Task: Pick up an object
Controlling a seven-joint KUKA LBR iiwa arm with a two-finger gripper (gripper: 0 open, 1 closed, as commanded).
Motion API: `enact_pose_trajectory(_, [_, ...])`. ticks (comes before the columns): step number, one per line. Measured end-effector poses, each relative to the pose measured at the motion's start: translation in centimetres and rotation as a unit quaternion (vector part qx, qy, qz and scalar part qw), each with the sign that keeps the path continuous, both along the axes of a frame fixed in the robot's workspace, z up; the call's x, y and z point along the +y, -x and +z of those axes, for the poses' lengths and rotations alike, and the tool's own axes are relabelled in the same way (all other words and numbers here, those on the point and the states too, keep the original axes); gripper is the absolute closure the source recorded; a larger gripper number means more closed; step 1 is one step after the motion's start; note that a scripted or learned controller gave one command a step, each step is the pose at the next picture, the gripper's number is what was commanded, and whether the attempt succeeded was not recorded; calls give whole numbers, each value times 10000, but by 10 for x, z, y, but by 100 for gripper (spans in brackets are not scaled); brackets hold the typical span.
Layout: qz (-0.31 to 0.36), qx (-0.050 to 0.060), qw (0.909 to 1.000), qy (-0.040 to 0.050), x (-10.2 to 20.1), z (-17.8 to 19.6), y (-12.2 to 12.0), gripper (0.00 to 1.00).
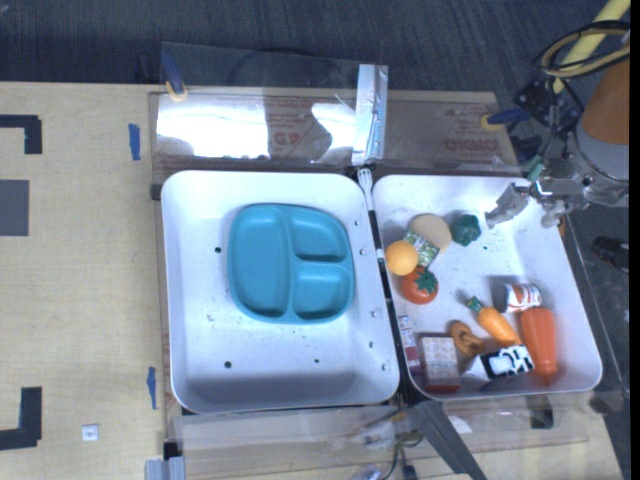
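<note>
The right bin [575,298] holds several small toys. Among them are a beige egg-shaped piece [430,230], a dark green lump [465,230], a yellow ball [401,258] and a red tomato [420,286]. Nearer the front lie a small carrot [490,320] and a big orange carrot [540,340]. My gripper [523,212] hovers over the bin's far right corner, open, with nothing between its fingers. It is to the right of the green lump and apart from it.
A blue divided plate [292,263] lies in the left bin [190,298]. The right bin's front also holds a red-and-white can [522,296], a brown pretzel [465,336], a black-and-white piece [508,363] and a reddish box [438,353]. Yellow cables [585,48] hang at the far right.
</note>
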State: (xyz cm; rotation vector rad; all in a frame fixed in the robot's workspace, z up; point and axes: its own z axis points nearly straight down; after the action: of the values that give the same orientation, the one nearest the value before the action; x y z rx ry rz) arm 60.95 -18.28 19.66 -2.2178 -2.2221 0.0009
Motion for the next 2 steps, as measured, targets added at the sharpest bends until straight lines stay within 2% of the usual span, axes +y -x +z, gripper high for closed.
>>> enact_pose_trajectory(1, [706,8,9975,-5,4,-50,60,0])
enact_pose_trajectory(2, [-563,-31,9984,15,3,-24,17,0])
